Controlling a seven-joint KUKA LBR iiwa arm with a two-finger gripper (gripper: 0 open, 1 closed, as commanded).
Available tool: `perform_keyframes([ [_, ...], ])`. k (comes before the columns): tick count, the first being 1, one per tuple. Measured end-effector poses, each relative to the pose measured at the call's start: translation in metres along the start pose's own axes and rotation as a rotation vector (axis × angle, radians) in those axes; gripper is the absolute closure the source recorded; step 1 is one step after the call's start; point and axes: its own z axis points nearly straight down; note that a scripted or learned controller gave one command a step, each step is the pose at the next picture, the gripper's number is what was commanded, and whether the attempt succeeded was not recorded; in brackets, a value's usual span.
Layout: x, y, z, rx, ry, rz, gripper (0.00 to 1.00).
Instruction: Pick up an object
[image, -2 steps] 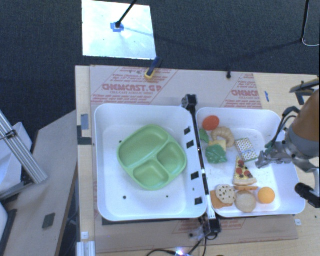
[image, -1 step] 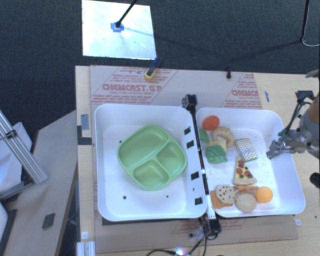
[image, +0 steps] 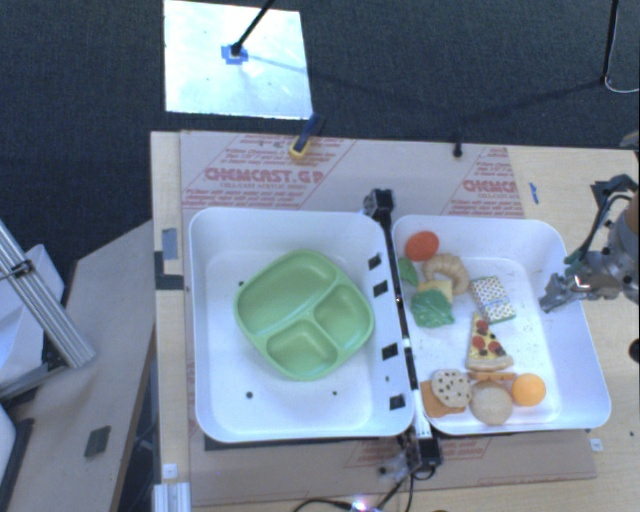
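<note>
The right bin (image: 560, 250) holds several toy foods: a red tomato (image: 422, 244), a tan croissant (image: 447, 268), a green leafy piece (image: 432, 308), a blue-and-white packet (image: 492, 298), a pizza slice (image: 487, 345), a chocolate-chip cookie (image: 452, 388), a pale round bun (image: 491, 404) and an orange ball (image: 528, 389). My gripper (image: 562, 293) hangs at the bin's right rim, to the right of the packet and apart from every item. Nothing is seen held in it.
The left bin (image: 215, 260) carries a green divided plate (image: 304, 313). A black divider (image: 392, 300) runs between the two bins. A cardboard sheet (image: 265, 175) lies under them, and a metal plate (image: 235, 60) sits at the back.
</note>
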Motion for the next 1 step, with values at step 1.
perform_keyframes([
  [1,0.0475,0.0093,0.0079,0.001,0.001,-0.001,1.0],
])
